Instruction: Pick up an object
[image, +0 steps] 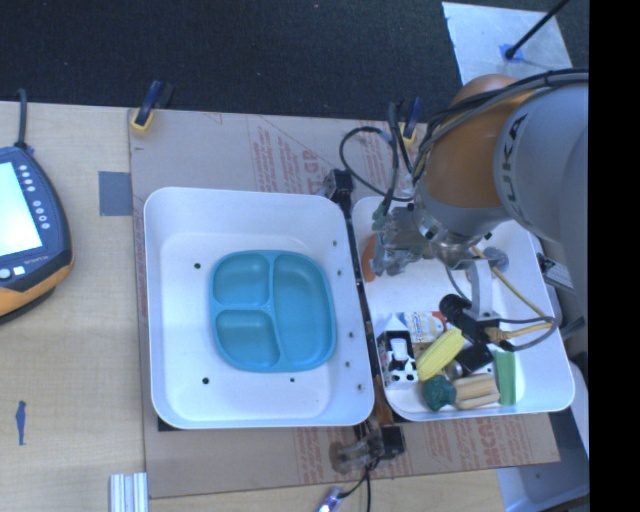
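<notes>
Hovering over the right bin (548, 290), jaws (392, 252) state unclear, toys (462, 365) below

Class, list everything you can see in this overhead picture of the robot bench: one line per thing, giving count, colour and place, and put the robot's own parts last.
bins: two, white, side by side on the bench.
divided plate: one, blue, three compartments, middle of the left bin.
corn cob: one, yellow, near corner of the right bin.
pile of small items: several, mixed black, green, tan and white, crowded round the corn; too jumbled to name each.
cardboard sheet: one, brown, under both bins.
clamps: two seen, blue and yellow, far edge of the cardboard.
handheld control pad: one, grey and orange, left bench edge.
arm: one, grey with orange band, over the right bin.
gripper: one, metallic, far left of the right bin.
</notes>
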